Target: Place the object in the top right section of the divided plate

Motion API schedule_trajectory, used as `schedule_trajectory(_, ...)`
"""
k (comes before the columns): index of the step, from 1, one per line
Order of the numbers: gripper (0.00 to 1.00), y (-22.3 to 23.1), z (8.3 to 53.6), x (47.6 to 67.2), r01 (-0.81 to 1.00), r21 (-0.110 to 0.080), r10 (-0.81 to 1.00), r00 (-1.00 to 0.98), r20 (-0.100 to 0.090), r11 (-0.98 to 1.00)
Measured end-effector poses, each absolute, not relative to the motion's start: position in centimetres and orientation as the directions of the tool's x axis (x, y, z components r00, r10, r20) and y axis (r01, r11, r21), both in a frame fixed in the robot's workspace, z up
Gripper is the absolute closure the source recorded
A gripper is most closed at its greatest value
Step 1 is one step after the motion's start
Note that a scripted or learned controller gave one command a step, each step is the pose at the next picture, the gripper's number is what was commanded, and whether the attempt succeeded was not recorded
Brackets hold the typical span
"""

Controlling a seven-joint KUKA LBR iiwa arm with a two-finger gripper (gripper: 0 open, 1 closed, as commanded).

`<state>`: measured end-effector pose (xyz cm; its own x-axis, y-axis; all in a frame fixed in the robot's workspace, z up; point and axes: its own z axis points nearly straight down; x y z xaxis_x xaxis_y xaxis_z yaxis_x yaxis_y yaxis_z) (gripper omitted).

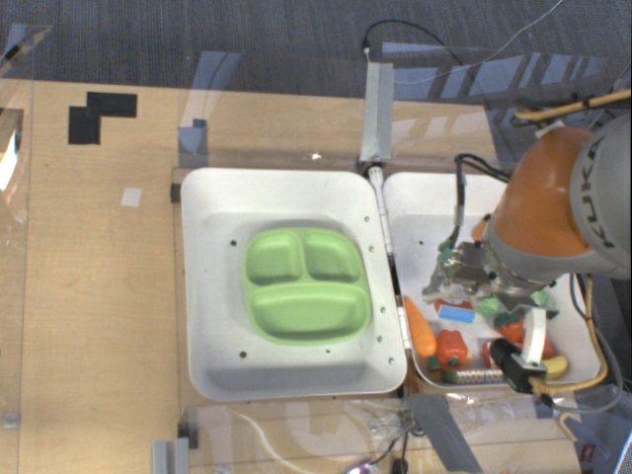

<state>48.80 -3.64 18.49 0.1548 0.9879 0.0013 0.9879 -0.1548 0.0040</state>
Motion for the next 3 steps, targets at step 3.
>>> schedule_trajectory(3,1.0,1.1,18.5,51.4,0.971,0.003,0.971,-0.24,0.0,0.24)
